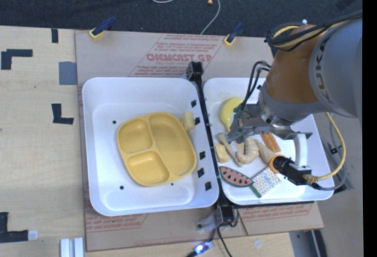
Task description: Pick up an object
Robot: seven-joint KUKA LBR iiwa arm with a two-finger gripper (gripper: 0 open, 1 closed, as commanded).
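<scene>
Toy food (247,152) lies scattered in the right bin (318,132), and that heap is what my gripper (238,135) hangs over. From the bin's centre, a yellow lemon (230,109) sits toward eleven o'clock, just beside the divider between the bins. A pale, knobbly piece (250,151) lies right below my wrist, with an orange carrot stick (270,142) touching it on the three o'clock side. A watermelon slice (235,178) rests toward seven o'clock, and a small checked packet (266,181) lies just beside it toward six. My gripper points down near the bin's left part, close above the pale pieces; whether its tips are spread or pressed together I cannot tell, since my own wrist hides them. In the left bin (100,132) a yellow divided plate (156,148) lies flat, tilted toward one o'clock.
</scene>
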